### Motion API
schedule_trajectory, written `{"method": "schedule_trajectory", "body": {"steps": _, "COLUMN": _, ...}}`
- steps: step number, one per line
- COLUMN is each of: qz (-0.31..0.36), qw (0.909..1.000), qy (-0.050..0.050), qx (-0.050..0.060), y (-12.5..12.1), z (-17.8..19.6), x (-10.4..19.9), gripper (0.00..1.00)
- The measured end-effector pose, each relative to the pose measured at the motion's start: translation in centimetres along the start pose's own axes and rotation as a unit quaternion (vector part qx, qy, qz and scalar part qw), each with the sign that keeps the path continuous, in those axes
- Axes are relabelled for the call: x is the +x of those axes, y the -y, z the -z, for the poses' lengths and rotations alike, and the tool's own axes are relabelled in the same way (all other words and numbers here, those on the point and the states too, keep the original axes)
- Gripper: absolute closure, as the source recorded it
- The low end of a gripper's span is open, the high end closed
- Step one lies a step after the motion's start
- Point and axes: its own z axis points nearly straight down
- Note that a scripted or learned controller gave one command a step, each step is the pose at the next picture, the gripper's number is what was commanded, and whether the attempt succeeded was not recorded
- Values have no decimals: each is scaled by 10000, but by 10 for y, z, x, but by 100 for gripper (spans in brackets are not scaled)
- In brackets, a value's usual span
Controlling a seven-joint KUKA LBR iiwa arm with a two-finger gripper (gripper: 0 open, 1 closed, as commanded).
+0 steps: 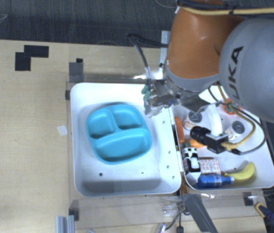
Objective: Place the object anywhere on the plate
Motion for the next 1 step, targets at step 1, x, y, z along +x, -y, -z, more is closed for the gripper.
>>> {"method": "schedule_trajectory", "body": {"steps": 1, "qz": -636, "qw": 9980, "qy": 3, "qx": -6, "y": 58, "z": 33, "x": -58, "gripper": 100}}
